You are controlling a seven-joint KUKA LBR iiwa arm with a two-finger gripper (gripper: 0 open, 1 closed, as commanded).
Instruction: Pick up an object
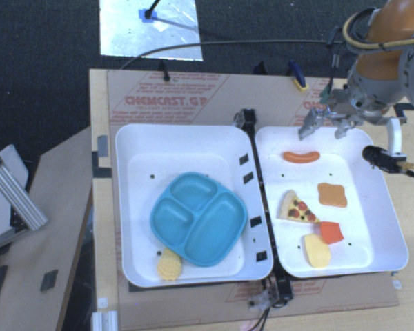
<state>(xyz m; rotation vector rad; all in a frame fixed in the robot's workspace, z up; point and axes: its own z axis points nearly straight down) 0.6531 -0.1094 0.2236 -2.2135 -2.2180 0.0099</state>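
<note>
One end effector (326, 125) open over right bin (386, 205) far rim.

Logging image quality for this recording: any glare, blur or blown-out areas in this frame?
Camera view: lighting is even and soft, with faint shadows under the food items; the foil sheet at the top glares bright; the white bins are close to washed out, though their rims stay readable; the end effector looks slightly soft, while the blue tray and pizza slice are reasonably sharp.

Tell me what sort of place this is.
Probably a robotics lab's grasping test bench: two white bins on a cardboard-covered bench, toy food such as a pizza slice, and a robot arm's gripper above.
</note>
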